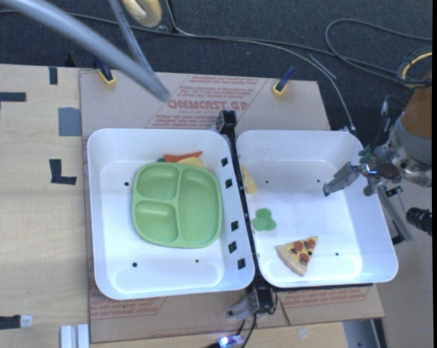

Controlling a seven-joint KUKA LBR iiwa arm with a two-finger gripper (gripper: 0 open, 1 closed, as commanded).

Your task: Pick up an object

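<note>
Bench (30, 216), seen from above at a slant, carrying two shallow white bins side by side on a cardboard sheet (204, 96). Left bin (102, 267): a green divided plate (178, 203) fills its centre, with an orange piece (183, 156) and a pale yellow piece (194, 162) showing just beyond the plate's far edge, partly hidden by it. Right bin (370, 267): a pizza slice (298, 254) lies near the front edge, left of centre — crust toward the front, toppings red and dark. A small green leafy piece (264, 220) sits close to the bin's left wall, just behind the slice and apart from it. A pale yellow item (248, 185) rests against that same left wall, farther back. My gripper (343, 180) hangs over the right bin near its right wall, well apart from all three items — nothing lies between my fingers, and whether they are spread or pressed together I cannot tell.
</note>
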